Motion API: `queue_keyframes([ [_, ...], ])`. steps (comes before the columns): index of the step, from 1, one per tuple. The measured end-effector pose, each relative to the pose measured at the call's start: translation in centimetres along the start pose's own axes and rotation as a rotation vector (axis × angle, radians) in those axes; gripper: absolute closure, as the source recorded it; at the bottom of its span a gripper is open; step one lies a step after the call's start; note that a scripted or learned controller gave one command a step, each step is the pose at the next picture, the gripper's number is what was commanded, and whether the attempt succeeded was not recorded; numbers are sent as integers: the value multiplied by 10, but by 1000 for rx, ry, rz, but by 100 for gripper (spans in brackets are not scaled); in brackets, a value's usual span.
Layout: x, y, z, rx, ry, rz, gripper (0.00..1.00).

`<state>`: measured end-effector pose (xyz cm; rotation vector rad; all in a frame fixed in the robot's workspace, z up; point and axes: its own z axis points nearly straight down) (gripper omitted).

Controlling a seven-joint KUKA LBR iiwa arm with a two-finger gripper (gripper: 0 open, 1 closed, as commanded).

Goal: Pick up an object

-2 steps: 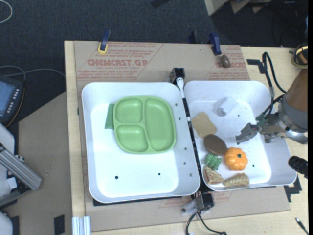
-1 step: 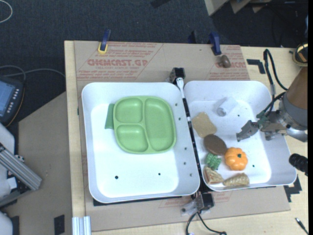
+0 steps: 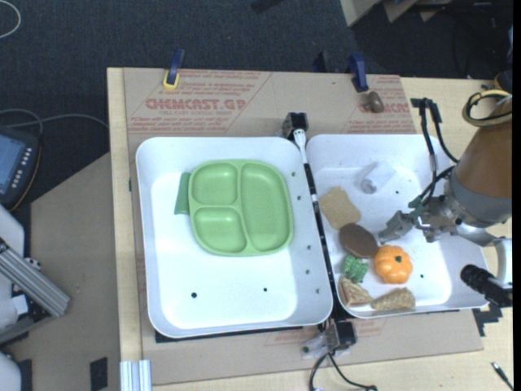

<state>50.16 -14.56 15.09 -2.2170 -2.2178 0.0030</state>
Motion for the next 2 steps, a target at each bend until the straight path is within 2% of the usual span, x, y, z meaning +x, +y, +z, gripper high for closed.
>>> queue_keyframes([
  [1,-5,-9,52,2,0,2,0],
  [2,-5,-10,67,-1,0,0,0],
])
